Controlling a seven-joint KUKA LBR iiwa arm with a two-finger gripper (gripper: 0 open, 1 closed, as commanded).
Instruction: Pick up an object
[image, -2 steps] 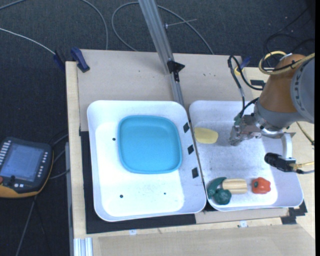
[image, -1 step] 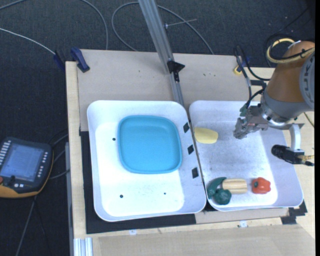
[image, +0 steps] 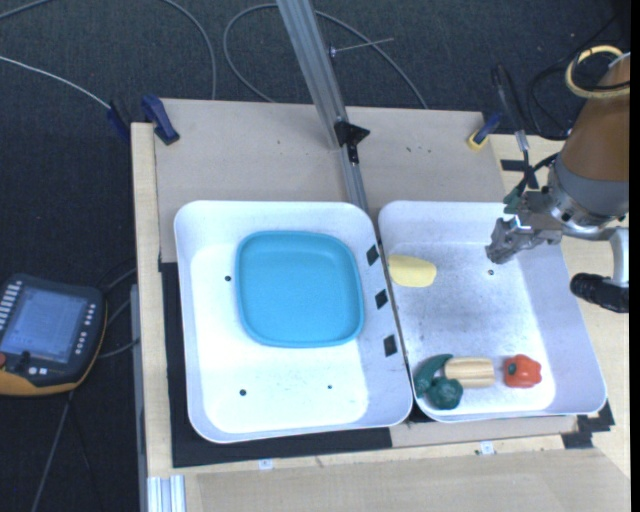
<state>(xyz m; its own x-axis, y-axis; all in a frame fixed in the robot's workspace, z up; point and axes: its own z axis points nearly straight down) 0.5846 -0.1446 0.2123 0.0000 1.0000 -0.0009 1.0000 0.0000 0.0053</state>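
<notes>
We take the pale yellow, rounded, lemon-like object (image: 412, 271) as the likeliest target: it lies alone at about ten o'clock in the right white bin (image: 560, 320), close to the wall shared with the left bin. The grey two-finger gripper (image: 506, 243) hangs over the same bin at about two o'clock, well apart from the yellow piece and clear of it. We cannot tell how its jaws stand, and we see nothing in them. We judge the task to be at the approach step, with nothing yet picked; the next move calls for a traverse toward nine o'clock and a descent over the yellow piece, minding the bin wall just beside it. Along the six o'clock edge sit a dark green leafy toy (image: 438, 383), a tan cylindrical block (image: 470, 372) touching it, and a red tomato-like toy (image: 521, 371). The left white bin (image: 205, 330) holds a square blue plastic plate (image: 300, 288).
</notes>
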